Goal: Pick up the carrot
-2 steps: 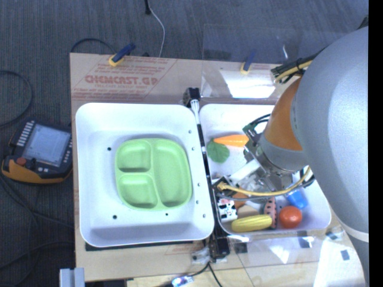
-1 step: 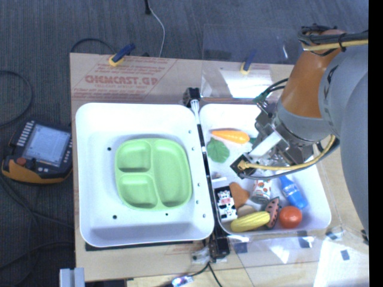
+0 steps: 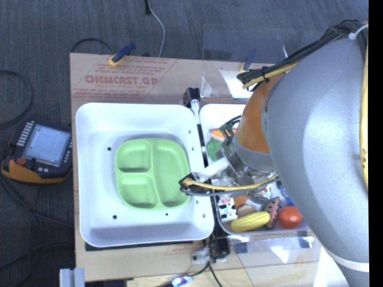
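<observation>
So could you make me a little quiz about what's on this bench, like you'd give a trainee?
1. True or false: the green divided plate lies in the left bin.
2. Which bin is the arm reaching over? A) left B) right
3. Fill in: beside the yellow corn cob in the right bin sits a red ____.

Key: 1 true. 2 B; the arm covers much of that bin. 3 tomato, to the cob's right near the bin's front edge.
</observation>
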